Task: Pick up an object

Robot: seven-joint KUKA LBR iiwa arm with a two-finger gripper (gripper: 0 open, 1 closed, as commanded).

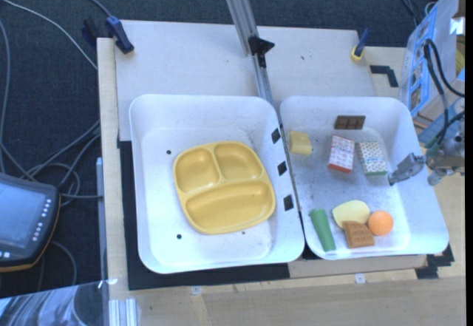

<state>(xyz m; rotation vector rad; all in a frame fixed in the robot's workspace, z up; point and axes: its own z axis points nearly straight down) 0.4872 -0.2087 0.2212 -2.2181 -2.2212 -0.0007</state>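
Risk at this stage lies in crowding: the tool (407, 168) hangs at the right wall of the right bin (414, 125), and we cannot tell its state, since its tip is too small to read. The nearest candidates, a green-and-white carton (373, 157) just to its left and a red-and-white carton (341, 154) beyond, stand close together, so we judge a descent could nudge one against the other. An orange ball (380, 222), nearer the camera, could roll off.
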